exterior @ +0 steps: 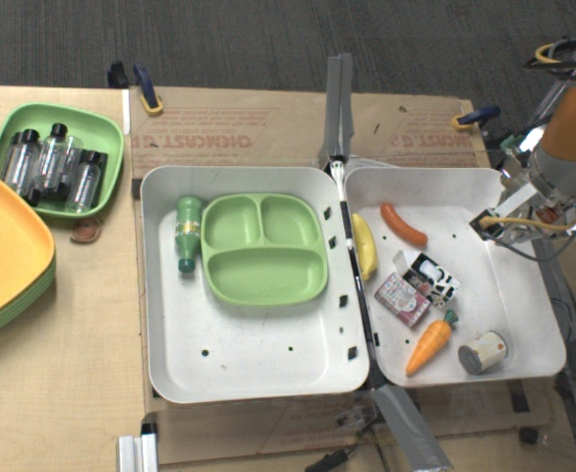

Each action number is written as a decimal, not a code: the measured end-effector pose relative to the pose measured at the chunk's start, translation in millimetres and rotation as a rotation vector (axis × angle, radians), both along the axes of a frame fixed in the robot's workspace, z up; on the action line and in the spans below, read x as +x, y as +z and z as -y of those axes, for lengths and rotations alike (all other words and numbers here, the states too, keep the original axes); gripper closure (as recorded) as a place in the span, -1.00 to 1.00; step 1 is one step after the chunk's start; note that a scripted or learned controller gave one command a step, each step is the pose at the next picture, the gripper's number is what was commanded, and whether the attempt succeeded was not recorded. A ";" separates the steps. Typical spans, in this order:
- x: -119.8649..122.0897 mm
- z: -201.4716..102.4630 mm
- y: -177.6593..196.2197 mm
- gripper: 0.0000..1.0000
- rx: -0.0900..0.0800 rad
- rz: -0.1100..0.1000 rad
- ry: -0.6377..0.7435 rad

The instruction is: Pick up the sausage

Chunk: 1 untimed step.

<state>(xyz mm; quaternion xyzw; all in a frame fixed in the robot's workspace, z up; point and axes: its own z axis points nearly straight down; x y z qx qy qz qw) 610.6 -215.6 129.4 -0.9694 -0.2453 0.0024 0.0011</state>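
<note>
Single fixed cam overhead, slanted down at bench [249,126], far enough back for both bins: left bin [160,293], right bin [524,303]. Arm [563,155] at right edge.

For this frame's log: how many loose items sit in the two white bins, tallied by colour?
Green: 2, the divided plate and the bottle, both in the left bin.
Orange or red: 2, the sausage and the carrot.
Yellow: 1, the banana.
Pink: 1, the small packet.
Black and white: 1, the small box.
Grey: 1, the cylinder.
Total: 8
</note>
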 end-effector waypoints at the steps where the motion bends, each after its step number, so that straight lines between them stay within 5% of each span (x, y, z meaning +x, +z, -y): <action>1: 5.0 6.4 0.6 1.00 -0.002 0.001 -0.218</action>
